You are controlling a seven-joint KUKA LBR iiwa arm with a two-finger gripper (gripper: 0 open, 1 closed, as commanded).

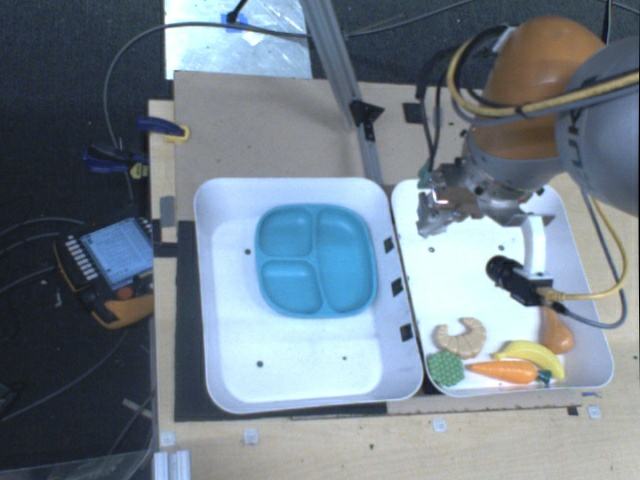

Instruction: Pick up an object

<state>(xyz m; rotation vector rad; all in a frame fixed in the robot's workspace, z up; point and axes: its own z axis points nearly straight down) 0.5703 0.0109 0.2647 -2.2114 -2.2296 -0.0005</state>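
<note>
1. Gripper hovers over the right white bin's far-left corner; whether it is open or closed cannot be told, and nothing is visible in its grasp.
2. Orange plastic carrot lies toward the near edge, well apart from the gripper, long axis left-right.
3. Carrot: tapered, smooth, beside a yellow banana.
</note>
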